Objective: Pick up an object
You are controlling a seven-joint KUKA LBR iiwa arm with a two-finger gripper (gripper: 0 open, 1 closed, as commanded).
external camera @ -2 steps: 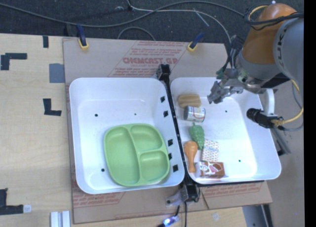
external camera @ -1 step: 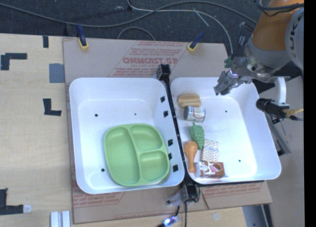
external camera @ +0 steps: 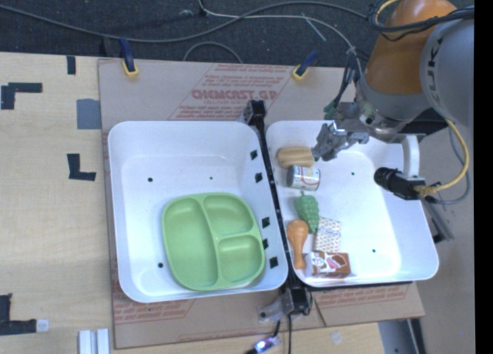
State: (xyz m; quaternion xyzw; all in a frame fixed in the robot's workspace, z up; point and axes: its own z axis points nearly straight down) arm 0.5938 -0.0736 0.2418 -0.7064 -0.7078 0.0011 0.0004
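Overhead, claw (external camera: pixel 323 149) beside tan roll (external camera: pixel 296 156) — grip unreadable, silver can (external camera: pixel 305 178) half-blurred.

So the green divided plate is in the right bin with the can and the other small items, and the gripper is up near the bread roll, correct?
Not quite. The camera view shows the green divided plate lying alone in the left bin. The can and the other small items are in the right bin, and the gripper is up near the bread roll, as you said.
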